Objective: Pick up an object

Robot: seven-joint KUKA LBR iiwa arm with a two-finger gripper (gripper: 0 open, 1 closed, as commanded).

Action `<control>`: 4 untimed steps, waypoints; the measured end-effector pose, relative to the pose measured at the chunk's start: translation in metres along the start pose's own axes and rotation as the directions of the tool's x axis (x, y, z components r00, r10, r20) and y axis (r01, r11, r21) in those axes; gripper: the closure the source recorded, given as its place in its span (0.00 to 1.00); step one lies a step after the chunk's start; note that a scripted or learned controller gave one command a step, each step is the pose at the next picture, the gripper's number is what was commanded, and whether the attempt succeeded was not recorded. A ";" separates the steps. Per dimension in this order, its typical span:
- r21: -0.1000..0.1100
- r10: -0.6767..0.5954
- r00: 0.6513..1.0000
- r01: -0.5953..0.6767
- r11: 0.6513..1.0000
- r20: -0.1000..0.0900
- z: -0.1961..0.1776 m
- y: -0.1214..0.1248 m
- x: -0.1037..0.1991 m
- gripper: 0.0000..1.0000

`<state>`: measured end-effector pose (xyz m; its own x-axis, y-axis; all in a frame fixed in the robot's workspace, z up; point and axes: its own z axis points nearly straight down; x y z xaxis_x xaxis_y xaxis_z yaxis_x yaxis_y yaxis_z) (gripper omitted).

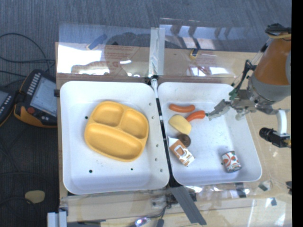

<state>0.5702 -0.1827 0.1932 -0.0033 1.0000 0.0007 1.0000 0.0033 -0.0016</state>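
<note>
The jaws point(218, 109) hover over the right bin point(246, 148), just right of the carrot point(195, 115); how wide they stand, I cannot tell. Sausage point(182, 108) lies beside the carrot, potato point(180, 124) below.

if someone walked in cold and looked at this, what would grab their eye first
Most likely the big yellow divided plate, lying alone in the left bin. Next, the small things in the right bin: two sausages beside a pale potato-like piece, a small carton and a can near the front. The grey and orange arm reaches in from the right, its gripper over that bin's back.
</note>
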 end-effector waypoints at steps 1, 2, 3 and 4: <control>0.000 0.000 1.000 0.000 1.000 0.003 0.078 0.075 0.033 0.00; -0.008 0.002 1.000 -0.002 1.000 0.007 0.105 0.069 0.065 0.00; -0.011 0.000 1.000 0.000 1.000 0.009 0.093 0.071 0.065 1.00; -0.001 0.000 1.000 0.000 1.000 0.001 0.010 0.060 0.134 1.00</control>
<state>0.6294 -0.0480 0.1837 -0.0032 1.0000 -0.0004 1.0000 0.0032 -0.0011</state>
